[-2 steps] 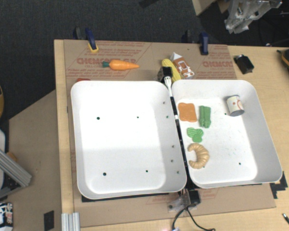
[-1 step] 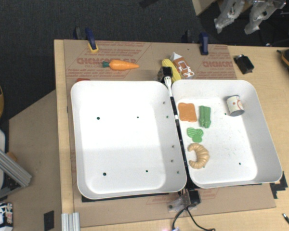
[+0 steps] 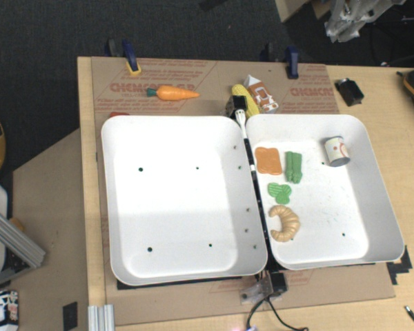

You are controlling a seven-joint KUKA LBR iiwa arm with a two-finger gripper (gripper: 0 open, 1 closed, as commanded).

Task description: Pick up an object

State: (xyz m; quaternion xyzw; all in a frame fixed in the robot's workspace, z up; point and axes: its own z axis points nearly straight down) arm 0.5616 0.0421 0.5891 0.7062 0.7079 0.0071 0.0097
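The gripper (image 3: 345, 16) hangs well above the right bin (image 3: 372, 205); its state cannot be told. Inside, left of the can (image 3: 336, 151), lie 4 toy foods. The croissant (image 3: 284, 223) looks light and rigid, best pinched across its middle.

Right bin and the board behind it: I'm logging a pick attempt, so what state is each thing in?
hand: raised beyond the bench's far right corner, nothing seen in it
croissant: lying flat in the right bin
orange slab: lying flat
can: tipped on its side
carrot: lying on the board, outside both bins
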